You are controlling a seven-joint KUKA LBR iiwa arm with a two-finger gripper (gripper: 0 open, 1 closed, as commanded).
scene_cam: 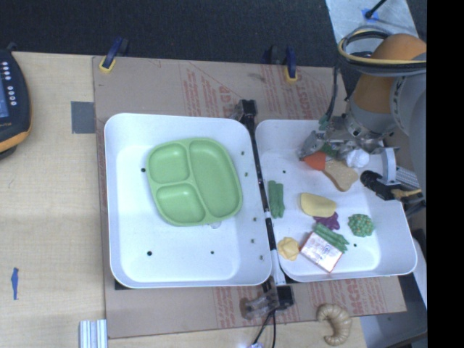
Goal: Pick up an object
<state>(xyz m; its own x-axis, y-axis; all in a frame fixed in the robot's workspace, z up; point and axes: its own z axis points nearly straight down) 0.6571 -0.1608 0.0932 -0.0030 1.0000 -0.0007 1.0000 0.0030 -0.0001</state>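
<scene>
Left bin [130, 259] holds 1 green tray [194, 180], apparently bare.

Grey arm [406, 111], orange band, black cable loop.

Robot lab: clamped bench [58, 194], bins [123, 259]

Red lettering runs in slanted rows across the brown cardboard sheet [181, 85] under the two white bins, but it is too small and faint to make out. The small pink-and-white packet [321, 251] in the right bin [391, 256] carries print that cannot be read either. The handheld pendant [11, 100] left of the cardboard shows buttons, their marks illegible.
</scene>
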